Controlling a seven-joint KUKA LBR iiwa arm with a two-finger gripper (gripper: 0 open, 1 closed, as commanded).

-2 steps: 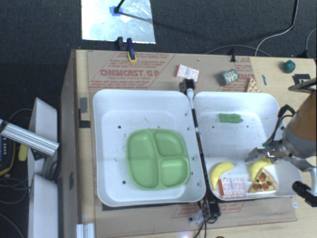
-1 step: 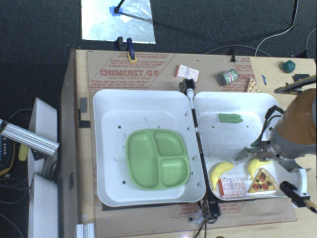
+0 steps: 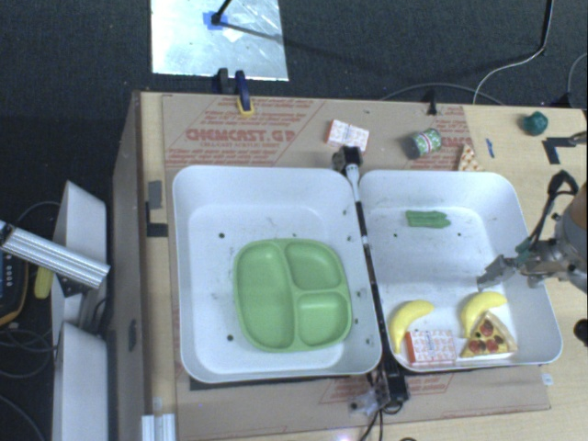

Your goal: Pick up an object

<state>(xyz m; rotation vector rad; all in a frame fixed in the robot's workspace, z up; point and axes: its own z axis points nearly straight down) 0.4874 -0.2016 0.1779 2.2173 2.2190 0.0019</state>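
The right bin (image 3: 514, 200) holds several toy foods. A flat green pod (image 3: 427, 218) lies near its far wall. One yellow banana (image 3: 409, 318) rests by the front left corner, and a red-and-white carton (image 3: 432, 345) sits just in front of it. A second banana (image 3: 480, 305) touches a pizza slice (image 3: 489, 336) at the front right. My gripper (image 3: 497, 269) reaches in over the bin's right side and points left, a little above and beyond the second banana. Nothing shows in its grasp.
A green divided plate (image 3: 292, 294) lies in the left bin (image 3: 197, 200). A ridge (image 3: 363, 246) separates the bins. Behind them on the bench are a white tag (image 3: 347, 134), a small can (image 3: 424, 141) and a teal knob (image 3: 536, 122).
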